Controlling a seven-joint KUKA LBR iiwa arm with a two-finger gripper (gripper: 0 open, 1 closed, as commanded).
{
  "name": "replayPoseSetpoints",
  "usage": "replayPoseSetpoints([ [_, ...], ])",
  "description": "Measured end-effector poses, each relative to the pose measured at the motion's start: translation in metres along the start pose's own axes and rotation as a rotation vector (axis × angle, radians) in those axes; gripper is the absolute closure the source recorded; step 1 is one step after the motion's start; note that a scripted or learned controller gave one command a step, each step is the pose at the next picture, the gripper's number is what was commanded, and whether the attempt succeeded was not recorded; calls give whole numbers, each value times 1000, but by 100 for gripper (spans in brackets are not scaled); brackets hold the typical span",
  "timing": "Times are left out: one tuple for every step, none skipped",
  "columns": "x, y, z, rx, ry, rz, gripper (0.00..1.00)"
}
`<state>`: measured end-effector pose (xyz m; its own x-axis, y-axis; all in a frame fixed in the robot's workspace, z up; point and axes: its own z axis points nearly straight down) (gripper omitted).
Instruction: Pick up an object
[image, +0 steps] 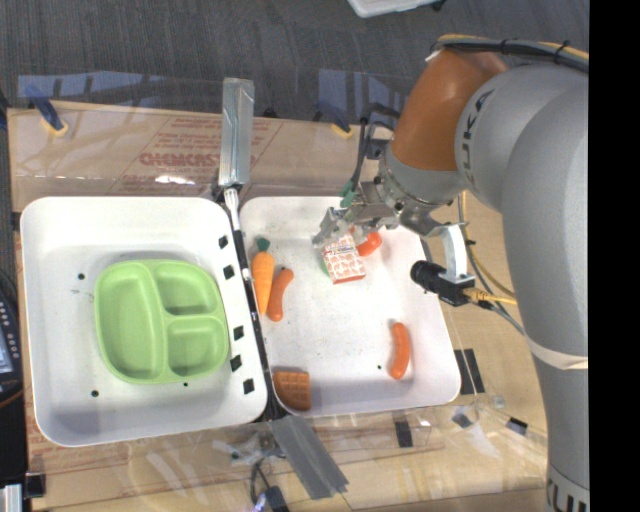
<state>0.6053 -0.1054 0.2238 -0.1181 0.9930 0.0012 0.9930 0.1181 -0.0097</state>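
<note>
My gripper (338, 230) hangs over the back middle of the right bin (430, 330), under the orange wrist band. A small red-and-white patterned box (345, 264) lies right below and in front of it, its top edge meeting the gripper's tip. A red-orange piece (369, 243) peeks out just right of the box, partly hidden by the gripper. Two carrots (262, 279) (279, 293) lie along the bin's left wall. An orange sausage (399, 351) rests at the front right. A brown waffle-like piece (292, 388) sits in the front left corner.
The left bin (50, 400) holds a green divided plate (160, 320). A black part (440, 279) of the arm with a cable juts over the right bin's right side. The bulky grey arm covers the bench to the right.
</note>
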Motion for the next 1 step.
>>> replayPoseSetpoints([
  [0, 0, -6, 8, 1, -6, 100],
])
